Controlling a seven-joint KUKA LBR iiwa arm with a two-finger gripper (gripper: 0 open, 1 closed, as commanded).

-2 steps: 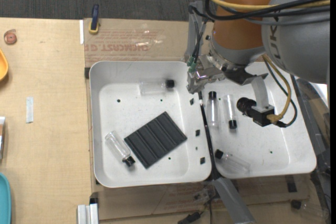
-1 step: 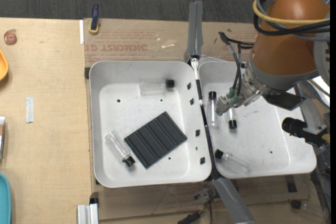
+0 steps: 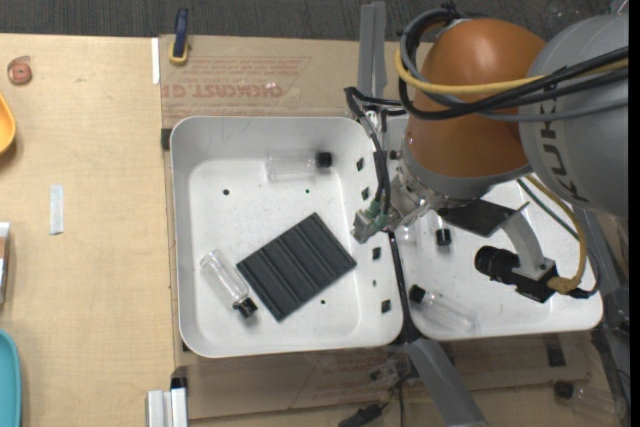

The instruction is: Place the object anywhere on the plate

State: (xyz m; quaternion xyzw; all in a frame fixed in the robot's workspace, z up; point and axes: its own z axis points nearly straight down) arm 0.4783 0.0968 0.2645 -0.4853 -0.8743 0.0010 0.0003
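Note:
A dark ribbed rectangular plate (image 3: 297, 265) lies tilted in the left bin (image 3: 190, 215). Two clear vials with black caps lie near it: one (image 3: 293, 167) toward the bin's back, the other (image 3: 227, 281) just left of the plate's lower corner. In the right bin (image 3: 570, 310) another clear vial (image 3: 440, 311) lies near the front left corner. My arm's orange band (image 3: 470, 105) hangs over the wall between the bins. The gripper (image 3: 385, 220) reaches down beneath it, at the right bin's left edge, mostly hidden by the wrist.
A small black cap-like piece (image 3: 441, 236) sits in the right bin below the wrist. Cables and a black fitting (image 3: 510, 270) trail from the arm over that bin. Cardboard (image 3: 240, 80) lies behind the bins, wooden bench (image 3: 80, 215) to the left.

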